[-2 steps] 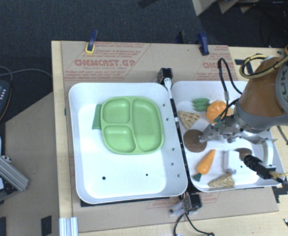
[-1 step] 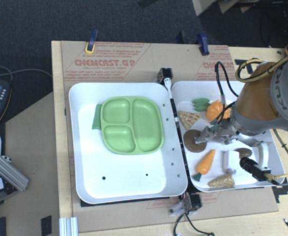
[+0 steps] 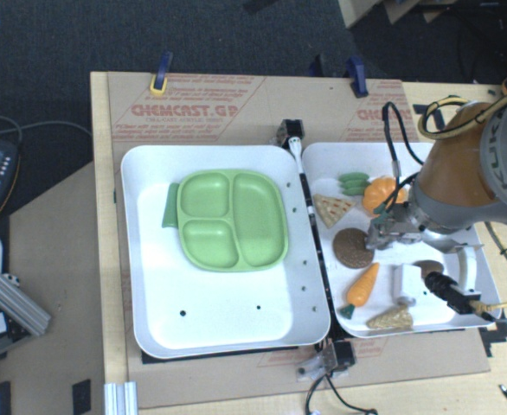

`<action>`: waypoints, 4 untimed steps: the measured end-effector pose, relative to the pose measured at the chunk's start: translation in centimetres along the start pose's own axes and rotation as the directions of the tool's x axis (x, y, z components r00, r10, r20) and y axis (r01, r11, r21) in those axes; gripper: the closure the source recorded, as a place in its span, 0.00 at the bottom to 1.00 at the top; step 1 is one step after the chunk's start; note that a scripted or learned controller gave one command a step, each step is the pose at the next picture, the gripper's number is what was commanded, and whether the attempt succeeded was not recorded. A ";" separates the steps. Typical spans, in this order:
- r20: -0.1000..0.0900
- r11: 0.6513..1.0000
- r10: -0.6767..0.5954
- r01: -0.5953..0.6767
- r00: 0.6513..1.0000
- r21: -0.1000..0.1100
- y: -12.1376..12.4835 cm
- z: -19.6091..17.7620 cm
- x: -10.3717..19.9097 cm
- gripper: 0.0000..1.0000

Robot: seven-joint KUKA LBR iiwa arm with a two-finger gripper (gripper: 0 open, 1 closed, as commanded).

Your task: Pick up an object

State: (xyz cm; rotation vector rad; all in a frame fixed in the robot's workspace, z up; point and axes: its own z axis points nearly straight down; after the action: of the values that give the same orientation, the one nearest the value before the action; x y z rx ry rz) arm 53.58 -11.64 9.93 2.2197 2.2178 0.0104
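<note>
Reaching in from three o'clock, the grey arm [image 3: 474,175] with its orange band hangs over the right bin [image 3: 465,314], and its gripper [image 3: 383,232] sits low near that bin's centre. How the gripper is set, wide, narrow or closed on something, I cannot tell; the wrist hides that part.

Several toy foods lie in the right bin. A brown round cookie [image 3: 351,246] rests just at nine o'clock of the gripper, very close to it, perhaps touching. A tan wedge like a cracker [image 3: 331,208] lies at ten o'clock of the gripper, near the bin's left wall. A small green piece [image 3: 354,181] sits at eleven o'clock, and an orange round fruit [image 3: 377,194] lies just beside it, at twelve o'clock of the gripper, partly under the arm. A carrot [image 3: 362,284] lies at seven o'clock, tilted, and a beige pastry-like piece [image 3: 390,319] rests at six o'clock near the bin's lower rim.

The left bin [image 3: 150,258] holds a green divided plate [image 3: 233,219] with three compartments, lying flat toward the bin's twelve o'clock half.
</note>
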 end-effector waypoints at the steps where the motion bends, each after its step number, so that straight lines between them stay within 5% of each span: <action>1: 0.004 1.000 -0.002 0.002 1.000 0.003 0.5 -4.3 0.3 1.00; 2: 0.004 1.000 -0.002 0.002 1.000 0.001 0.9 -10.6 -0.3 1.00; 3: 0.004 1.000 -0.002 0.002 1.000 0.002 1.0 -12.7 -0.3 1.00; 4: -0.001 1.000 -0.005 0.005 1.000 0.011 -1.5 -11.9 4.7 1.00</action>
State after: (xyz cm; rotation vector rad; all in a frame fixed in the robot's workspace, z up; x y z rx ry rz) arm 52.02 -6.94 21.82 2.2201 2.2301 -0.0010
